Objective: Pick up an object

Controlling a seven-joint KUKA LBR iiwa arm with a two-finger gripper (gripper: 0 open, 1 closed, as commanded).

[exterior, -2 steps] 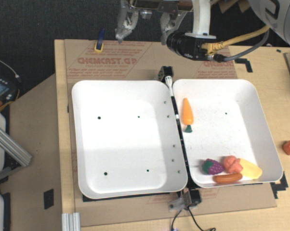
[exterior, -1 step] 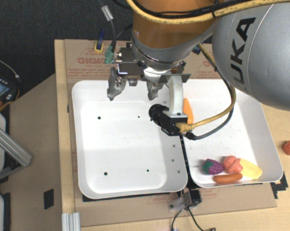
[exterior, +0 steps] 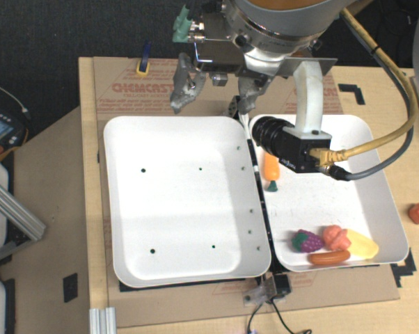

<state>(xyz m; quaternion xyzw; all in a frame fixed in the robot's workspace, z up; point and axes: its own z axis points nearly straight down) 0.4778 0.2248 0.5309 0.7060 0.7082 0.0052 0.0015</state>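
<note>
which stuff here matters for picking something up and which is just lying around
For the job:
- two-finger gripper, open
- orange toy carrot
- purple toy grape bunch
- pink toy lump
- yellow toy piece
- red toy sausage
- right white bin

Just lying about:
- left white bin
- brown cardboard sheet
- small blue and yellow clip

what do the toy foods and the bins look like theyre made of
The toy grapes, sausage and carrot look like molded plastic: saturated colour, smooth surfaces, a slight sheen. The bins look like thin, matte to slightly glossy white plastic with rounded, formed corners. The picture cannot confirm either.
</note>
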